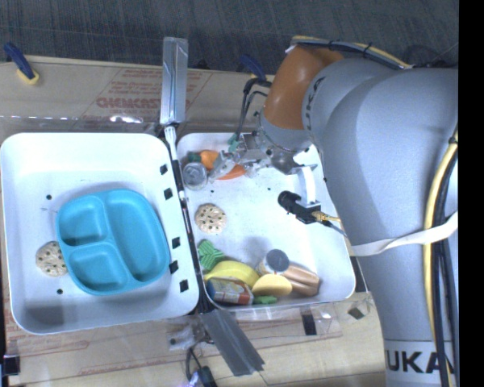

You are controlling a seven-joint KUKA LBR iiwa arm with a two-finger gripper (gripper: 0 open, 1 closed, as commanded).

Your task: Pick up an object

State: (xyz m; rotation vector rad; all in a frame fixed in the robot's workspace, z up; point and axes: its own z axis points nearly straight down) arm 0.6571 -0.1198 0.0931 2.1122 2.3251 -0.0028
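Gripper (240,153) is down in our right bin's (323,252) far corner, over an orange carrot (226,170) beside a small can (195,175); we cannot tell its grip. Nearer lie a cookie (210,218) and piled toy food (254,280); a blue tray (111,240) fills the left bin (20,156).

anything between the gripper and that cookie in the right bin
Nothing visible. The gripper sits at the far end of the right bin, and bare white floor separates it from the cookie lying alone nearer the divider.
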